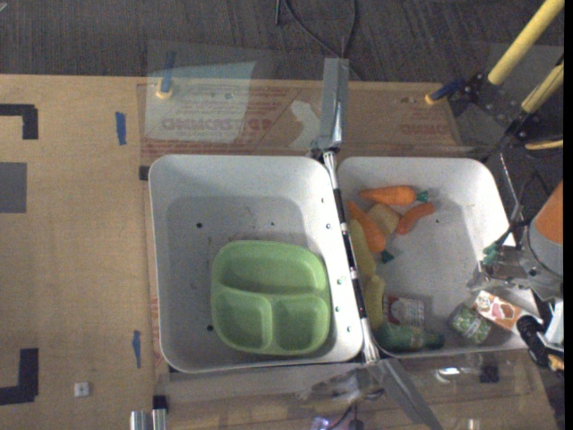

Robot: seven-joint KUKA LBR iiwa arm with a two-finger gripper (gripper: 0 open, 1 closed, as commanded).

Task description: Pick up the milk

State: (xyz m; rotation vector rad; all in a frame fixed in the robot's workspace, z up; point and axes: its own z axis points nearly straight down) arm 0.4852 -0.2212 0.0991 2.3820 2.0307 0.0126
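Two shallow white bins sit side by side. The left bin [179, 204] holds a green three-compartment plastic tray [269, 296]. The right bin [448, 173] holds orange toy carrots [390, 195] and yellow corn [362, 249]; the gripper [498, 274] hangs over its right edge, just above a small printed milk carton [496, 308].

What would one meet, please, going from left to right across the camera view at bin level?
Green three-compartment plastic plate → yellow toy corn cob → small red-labelled packet → small milk carton → gripper.

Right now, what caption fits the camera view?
Gripper hovers at the right bin's edge above a milk carton; green tray in the left bin.
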